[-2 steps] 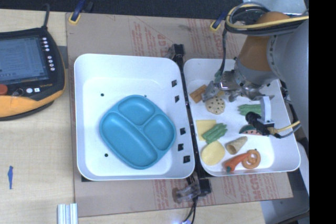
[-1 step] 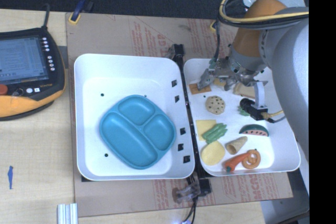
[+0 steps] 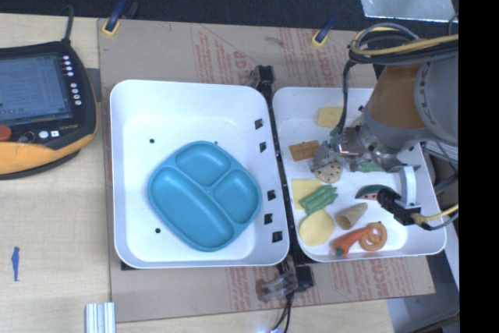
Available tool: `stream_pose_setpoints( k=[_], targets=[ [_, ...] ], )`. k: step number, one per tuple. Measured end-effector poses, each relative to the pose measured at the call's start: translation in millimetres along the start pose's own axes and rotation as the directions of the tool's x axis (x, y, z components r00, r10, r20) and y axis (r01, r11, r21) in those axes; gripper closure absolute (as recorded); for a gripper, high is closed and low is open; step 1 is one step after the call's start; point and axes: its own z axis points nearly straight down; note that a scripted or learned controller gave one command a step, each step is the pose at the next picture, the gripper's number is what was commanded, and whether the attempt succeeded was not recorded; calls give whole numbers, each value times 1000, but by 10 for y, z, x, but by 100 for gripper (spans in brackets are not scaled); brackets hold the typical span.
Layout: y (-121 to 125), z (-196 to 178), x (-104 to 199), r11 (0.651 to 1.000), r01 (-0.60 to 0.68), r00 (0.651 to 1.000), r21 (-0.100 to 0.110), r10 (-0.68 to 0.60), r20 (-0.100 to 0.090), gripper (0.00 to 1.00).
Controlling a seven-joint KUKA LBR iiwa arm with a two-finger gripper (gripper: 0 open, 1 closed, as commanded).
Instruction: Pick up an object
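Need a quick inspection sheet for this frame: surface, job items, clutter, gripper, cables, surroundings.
Surface: brown cardboard sheet on a pale wooden bench, bearing two shallow white bins.
Job's things: right white bin holds small toy foods, among them a green bean-like piece, a round yellow piece, a brown block, a tan cone and an orange ring.
Clutter: blue divided plastic plate lying in the left white bin.
Grippers: two-finger gripper low over the right bin near the brown block; finger state cannot be judged.
Cables: yellow and black cables looped over the arm.
Surroundings: orange-edged control pendant at left; dark floor beyond.
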Motion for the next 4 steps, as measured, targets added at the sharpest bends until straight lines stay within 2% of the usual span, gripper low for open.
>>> stream_pose_setpoints(
  k=[1, 2, 3, 4],
  targets=[
    [512, -16, 248, 1000, 6, 1000, -12, -7, 0, 0],
    [-84, 2, 213, 1000, 2, 1000, -1, -2, -1, 0],
    [557, -19, 210, 1000, 5, 1000, -13, -5, 0, 0],
    [534, -122, 202, 1000, 8, 1000, -7, -8, 1, 100]
  ],
)
